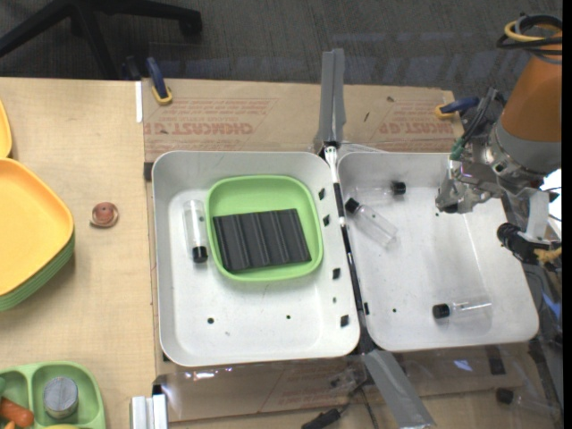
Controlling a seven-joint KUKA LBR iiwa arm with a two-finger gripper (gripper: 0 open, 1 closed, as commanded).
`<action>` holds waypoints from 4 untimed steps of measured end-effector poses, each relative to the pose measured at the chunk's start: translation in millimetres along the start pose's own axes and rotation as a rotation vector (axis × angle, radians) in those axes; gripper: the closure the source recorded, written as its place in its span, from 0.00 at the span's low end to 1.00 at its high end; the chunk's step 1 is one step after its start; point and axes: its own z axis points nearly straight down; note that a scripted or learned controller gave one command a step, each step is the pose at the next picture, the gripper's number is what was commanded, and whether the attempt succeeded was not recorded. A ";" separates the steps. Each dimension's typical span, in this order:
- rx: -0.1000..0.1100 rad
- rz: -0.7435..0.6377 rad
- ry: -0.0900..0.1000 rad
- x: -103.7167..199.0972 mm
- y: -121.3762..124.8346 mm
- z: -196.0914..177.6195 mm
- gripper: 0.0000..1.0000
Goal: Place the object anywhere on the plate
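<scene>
In the right bin (500, 329), gripper (450, 200), grip state unclear, hovers right of capped vial (371, 222); green plate (264, 228) far left.

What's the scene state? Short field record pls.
left bin: green plate bearing a dark ribbed slab; clear vial beside the plate, on its left
right bin: vial upper left, vial lower right, small black cap near top
end effector: above right bin's upper right, nothing visibly held
bench left: yellow plates, small red disc
</scene>
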 end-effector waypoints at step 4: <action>-0.001 0.507 0.001 -60.9 50.0 -72.7 0.00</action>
